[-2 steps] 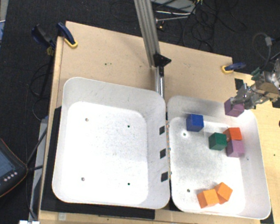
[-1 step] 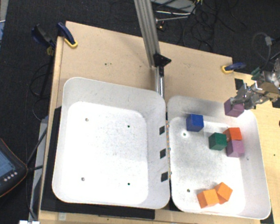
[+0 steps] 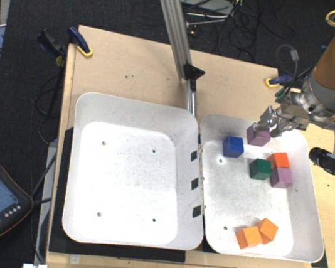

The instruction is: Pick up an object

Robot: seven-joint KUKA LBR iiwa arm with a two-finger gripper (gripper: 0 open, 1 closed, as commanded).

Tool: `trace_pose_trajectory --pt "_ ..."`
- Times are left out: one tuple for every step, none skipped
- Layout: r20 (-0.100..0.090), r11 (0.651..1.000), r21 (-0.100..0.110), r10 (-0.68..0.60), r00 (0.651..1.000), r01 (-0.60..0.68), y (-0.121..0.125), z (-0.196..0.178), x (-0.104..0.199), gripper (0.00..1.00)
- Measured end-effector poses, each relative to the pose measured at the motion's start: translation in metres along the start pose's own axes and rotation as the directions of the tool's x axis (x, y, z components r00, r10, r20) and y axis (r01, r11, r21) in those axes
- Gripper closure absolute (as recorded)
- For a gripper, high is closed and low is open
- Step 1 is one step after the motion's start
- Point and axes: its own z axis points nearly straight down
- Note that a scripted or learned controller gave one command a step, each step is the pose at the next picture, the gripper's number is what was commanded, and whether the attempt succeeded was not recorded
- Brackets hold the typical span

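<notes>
My gripper [image 3: 265, 130] hangs over the far part of the right bin [image 3: 307, 214], its fingers closed on a purple block [image 3: 258, 138] that sticks out below the fingertips. A blue cube [image 3: 233, 147] lies in the bin just to its left. Toward the near side of the gripper, a green cube [image 3: 261, 169], an orange cube [image 3: 280, 160] and a second purple block [image 3: 282, 177] sit bunched together. Two more orange blocks [image 3: 249, 237] [image 3: 268, 230] lie touching near the bin's front edge.
The left bin [image 3: 82, 148] sits beside the right one, joined by a raised rim. A slanted metal pole [image 3: 176, 26] reaches down to the bins' far junction. A black fixture [image 3: 328, 161] sits at the right bin's right edge. Clamps [image 3: 81, 42] hold the board's far corners.
</notes>
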Motion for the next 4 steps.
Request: trace_pose_trajectory --pt "0.0 1.0 0.001 0.0 1.0 0.0 -0.021 0.01 0.044 1.0" --pt "0.0 1.0 0.0 -0.001 1.0 0.001 -0.05 0.008 0.096 1.0" --pt "-0.001 1.0 0.0 -0.002 1.0 0.002 -0.064 0.015 0.155 1.0" --pt "-0.001 1.0 0.001 -0.002 1.0 0.002 -0.092 0.015 0.212 1.0"
